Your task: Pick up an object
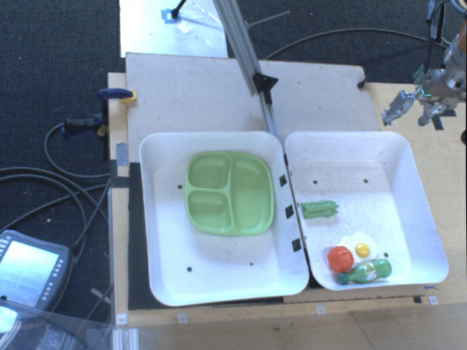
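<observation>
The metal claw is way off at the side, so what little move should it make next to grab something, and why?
Probably swing inward over the right bin. The gripper hangs outside that bin's far corner, holding nothing, while the toys lie at its near end: tomato, green bottle, fried egg.

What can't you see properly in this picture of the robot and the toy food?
- Grey metal gripper, camera view: small and blurred near the right edge, so its finger position is unclear.
- Robot arm: cut off by the right edge.
- Green toy bottle: label too small to read.
- Grey handheld screen on the floor: cut off by the left edge, display too blurred to read.
</observation>
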Robot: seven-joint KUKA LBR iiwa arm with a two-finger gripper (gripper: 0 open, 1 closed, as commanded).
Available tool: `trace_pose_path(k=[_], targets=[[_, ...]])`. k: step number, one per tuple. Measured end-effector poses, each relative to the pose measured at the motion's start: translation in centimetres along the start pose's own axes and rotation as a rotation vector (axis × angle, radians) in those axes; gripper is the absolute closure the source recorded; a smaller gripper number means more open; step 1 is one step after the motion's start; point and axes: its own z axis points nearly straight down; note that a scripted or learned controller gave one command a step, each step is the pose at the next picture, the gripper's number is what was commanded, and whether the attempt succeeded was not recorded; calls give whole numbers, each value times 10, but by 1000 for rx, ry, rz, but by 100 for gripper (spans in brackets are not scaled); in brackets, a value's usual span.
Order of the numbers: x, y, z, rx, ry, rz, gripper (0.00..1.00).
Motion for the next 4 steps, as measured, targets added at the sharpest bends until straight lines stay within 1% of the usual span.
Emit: trace_pose_path(k=[1,2,3,4], targets=[[0,0,0,0,0,0,0],[0,-4,41,2,0,4,0],[5,2,86,4,1,-1,0],[8,4,148,6,2,-2,0]])
